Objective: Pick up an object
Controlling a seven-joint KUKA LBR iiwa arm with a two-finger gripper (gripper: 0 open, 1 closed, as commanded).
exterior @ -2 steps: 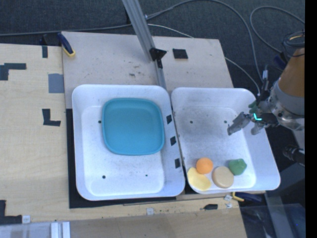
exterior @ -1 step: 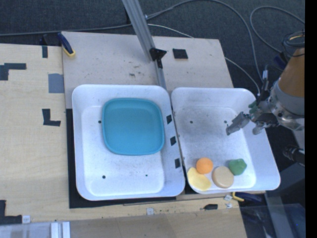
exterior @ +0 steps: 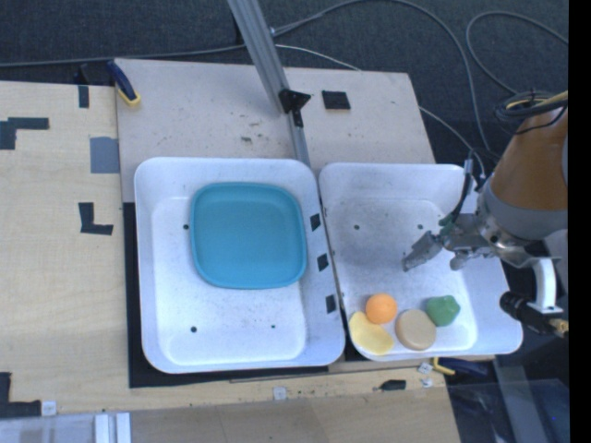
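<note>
Four objects lie below the gripper (exterior: 434,252) along the right bin's (exterior: 369,192) near edge: orange ball (exterior: 380,308), yellow piece (exterior: 367,337), tan disc (exterior: 416,329), green piece (exterior: 443,309). Gripper hangs above the bin floor, fingers spread, nothing between them. Blue plate (exterior: 247,234) far left, in the left bin (exterior: 157,247).

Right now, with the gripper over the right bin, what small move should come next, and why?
Probably shift the gripper toward the bin's near edge and down: it sits above bare floor, while the orange ball, tan disc and green piece cluster there.
</note>
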